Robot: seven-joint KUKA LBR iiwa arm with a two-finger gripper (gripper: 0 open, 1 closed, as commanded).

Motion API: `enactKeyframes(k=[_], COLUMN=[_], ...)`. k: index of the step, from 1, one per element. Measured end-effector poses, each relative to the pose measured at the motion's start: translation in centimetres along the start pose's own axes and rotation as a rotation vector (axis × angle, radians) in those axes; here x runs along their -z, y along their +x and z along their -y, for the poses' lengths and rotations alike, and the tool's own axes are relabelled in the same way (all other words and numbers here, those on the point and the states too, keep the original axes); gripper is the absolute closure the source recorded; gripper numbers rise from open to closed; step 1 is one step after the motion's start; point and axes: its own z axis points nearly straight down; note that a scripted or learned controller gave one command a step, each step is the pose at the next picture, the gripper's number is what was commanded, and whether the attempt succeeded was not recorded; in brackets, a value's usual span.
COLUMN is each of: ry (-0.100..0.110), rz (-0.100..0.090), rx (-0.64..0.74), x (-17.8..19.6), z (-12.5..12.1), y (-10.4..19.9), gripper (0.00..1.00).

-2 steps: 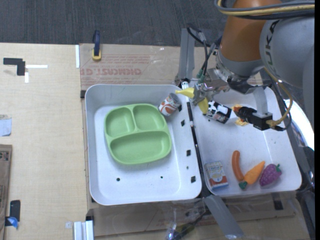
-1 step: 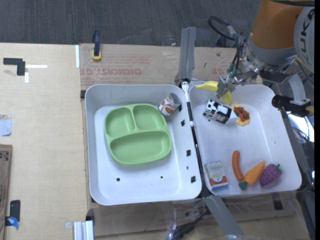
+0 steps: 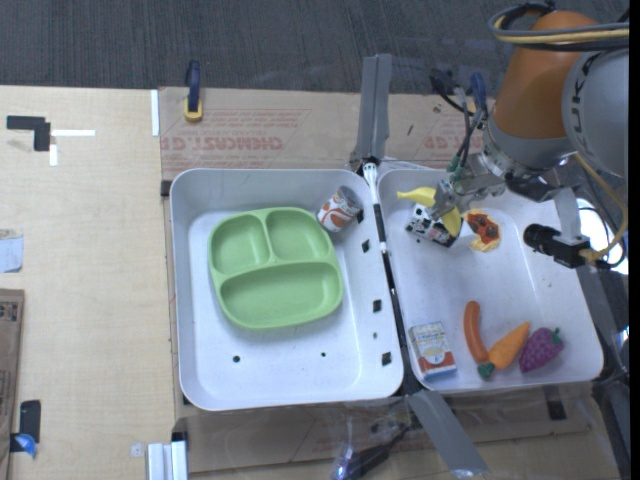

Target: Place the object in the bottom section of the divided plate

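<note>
A green divided plate (image 3: pixel 275 266) lies in the left bin (image 3: pixel 200 368), its large bottom section toward the front. My gripper (image 3: pixel 434 228) hangs low over the back left of the right bin (image 3: pixel 580 318). It sits right beside a yellow banana (image 3: pixel 416 196), and I cannot tell whether it touches it. A pizza-slice toy (image 3: pixel 485 230) lies just to the gripper's right. A small orange and white can (image 3: pixel 339 210) rests in the left bin at the plate's back right corner.
At the front of the right bin lie a small carton (image 3: pixel 432 350), a sausage (image 3: pixel 473 330), a carrot (image 3: pixel 506 346) and purple grapes (image 3: pixel 541 348). A grey divider (image 3: pixel 382 258) separates the bins. The arm (image 3: pixel 545 78) stands over the back right.
</note>
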Motion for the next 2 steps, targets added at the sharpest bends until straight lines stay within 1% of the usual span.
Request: enactKeyframes(k=[1,2], ry=[-0.001,0.000], rz=[0.000,0.000], rx=[0.054,0.192], x=[0.1,4.9], z=[3.2,8.4], y=[8.0,15.9], gripper=[1.00,1.00])
